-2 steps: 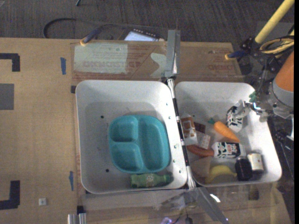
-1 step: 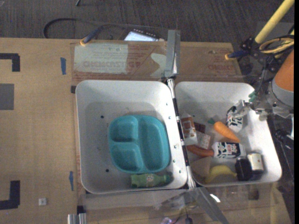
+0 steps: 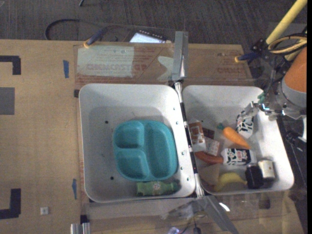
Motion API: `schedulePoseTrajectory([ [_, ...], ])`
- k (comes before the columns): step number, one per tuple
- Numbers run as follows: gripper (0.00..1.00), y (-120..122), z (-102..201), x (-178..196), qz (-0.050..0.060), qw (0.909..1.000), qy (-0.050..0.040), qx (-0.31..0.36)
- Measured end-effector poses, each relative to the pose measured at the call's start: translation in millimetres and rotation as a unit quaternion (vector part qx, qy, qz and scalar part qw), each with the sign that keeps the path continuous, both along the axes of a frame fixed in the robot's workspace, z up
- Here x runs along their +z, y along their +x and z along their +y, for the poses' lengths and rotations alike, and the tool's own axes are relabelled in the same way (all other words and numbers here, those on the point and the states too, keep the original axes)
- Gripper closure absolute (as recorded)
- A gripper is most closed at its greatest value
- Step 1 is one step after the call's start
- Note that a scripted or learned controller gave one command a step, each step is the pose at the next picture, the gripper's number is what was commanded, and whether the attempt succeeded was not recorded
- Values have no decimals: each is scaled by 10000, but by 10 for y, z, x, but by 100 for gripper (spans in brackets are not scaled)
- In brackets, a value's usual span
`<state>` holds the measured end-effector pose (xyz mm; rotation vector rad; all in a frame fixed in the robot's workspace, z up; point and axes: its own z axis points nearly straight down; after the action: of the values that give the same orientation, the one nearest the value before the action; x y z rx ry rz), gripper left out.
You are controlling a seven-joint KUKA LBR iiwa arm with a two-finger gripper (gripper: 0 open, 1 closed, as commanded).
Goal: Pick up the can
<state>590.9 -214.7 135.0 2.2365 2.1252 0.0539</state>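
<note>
- Bench layout — two shallow white bins side by side: the left bin [image 3: 92, 130] carries a teal divided plate [image 3: 145, 149] with a green packet [image 3: 156, 187] lying along its front wall; the right bin [image 3: 214, 99] carries the clutter to be sorted.
- Task object — the can [image 3: 266, 169] lies on its side in the front-right corner of the right bin, silver end facing up and outward, touching a black object [image 3: 254, 176] on its left. Resting against the bin wall, it probably leaves little room for a finger on the wall side.
- Neighbours — a cow-patterned carton [image 3: 237, 156] just beside the can, a banana [image 3: 230, 180] at the front, a carrot [image 3: 234, 136] and a sausage [image 3: 209, 156] toward the middle, a second cow-patterned item [image 3: 244, 123] near the back.
- End effector — the gripper [image 3: 261, 106] hangs over the right bin's back-right edge, well apart from the can; whether it is released or clenched cannot be told, and nothing is seen in it.
- Judgement — the pick has not begun; the arm would need to travel forward along the right wall and descend.
</note>
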Motion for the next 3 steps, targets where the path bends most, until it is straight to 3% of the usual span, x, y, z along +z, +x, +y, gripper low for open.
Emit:
schedulePoseTrajectory([
  [3, 0, -1, 5, -4, 2, 10000, 14, -95],
])
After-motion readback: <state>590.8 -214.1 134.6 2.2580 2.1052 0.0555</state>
